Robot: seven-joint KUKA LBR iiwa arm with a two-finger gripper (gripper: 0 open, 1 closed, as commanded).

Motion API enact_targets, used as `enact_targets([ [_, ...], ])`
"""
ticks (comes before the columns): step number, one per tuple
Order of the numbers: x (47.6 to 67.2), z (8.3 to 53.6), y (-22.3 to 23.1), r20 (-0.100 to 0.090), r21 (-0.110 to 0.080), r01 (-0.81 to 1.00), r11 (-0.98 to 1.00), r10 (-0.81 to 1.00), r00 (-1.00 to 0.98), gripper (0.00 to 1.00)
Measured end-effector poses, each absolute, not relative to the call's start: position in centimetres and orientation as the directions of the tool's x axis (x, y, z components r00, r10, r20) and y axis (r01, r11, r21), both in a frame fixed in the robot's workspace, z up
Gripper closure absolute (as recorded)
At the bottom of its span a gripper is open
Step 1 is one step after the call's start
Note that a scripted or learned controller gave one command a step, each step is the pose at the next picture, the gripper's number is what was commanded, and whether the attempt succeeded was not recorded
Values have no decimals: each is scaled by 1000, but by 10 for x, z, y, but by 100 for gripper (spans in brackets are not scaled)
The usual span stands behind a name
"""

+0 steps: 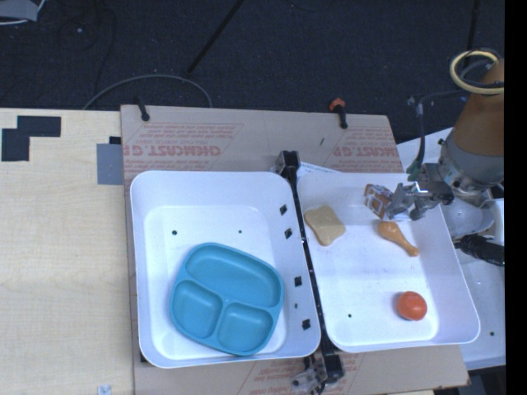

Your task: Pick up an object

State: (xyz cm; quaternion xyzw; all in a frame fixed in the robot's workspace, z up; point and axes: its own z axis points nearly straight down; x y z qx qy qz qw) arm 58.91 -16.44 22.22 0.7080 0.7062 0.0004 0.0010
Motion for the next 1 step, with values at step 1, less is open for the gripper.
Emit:
enact_targets([
  [1,589,278,-155,0,2,1000,2,1000,-2,100],
])
